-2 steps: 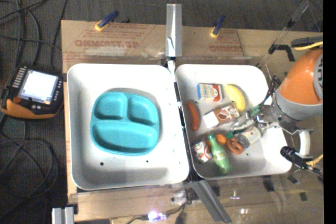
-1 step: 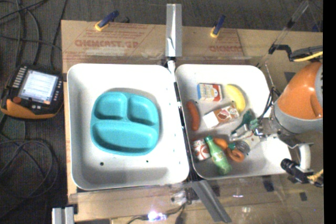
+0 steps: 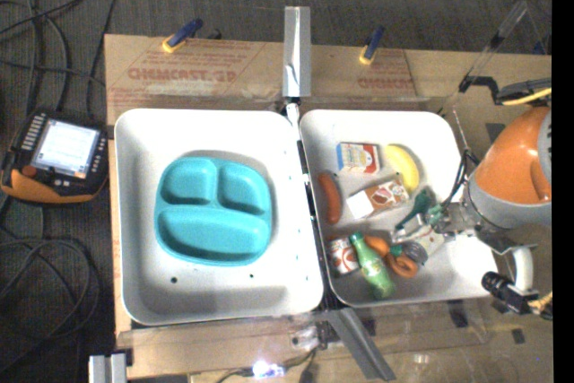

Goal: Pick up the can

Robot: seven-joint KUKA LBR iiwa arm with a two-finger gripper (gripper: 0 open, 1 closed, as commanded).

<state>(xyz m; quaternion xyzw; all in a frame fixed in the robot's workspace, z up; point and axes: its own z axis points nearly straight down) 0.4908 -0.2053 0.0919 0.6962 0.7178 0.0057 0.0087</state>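
Observation:
The can [image 3: 341, 256], small with a red and white label, lies on its side near the front left of the right bin [image 3: 448, 132]. A green bottle [image 3: 373, 266] lies just right of it. My gripper [image 3: 414, 233] hangs low over the bin's middle right, to the right of the can and apart from it, above a small orange and grey object [image 3: 408, 263]. Nothing can be seen held in it.
The right bin also holds a red and white carton [image 3: 359, 157], a yellow lemon [image 3: 404, 166], a reddish sausage [image 3: 330, 197], a small brown and white box [image 3: 380, 195] and an orange piece [image 3: 379, 244]. A turquoise divided tray [image 3: 215, 209] lies in the left bin [image 3: 134, 220].

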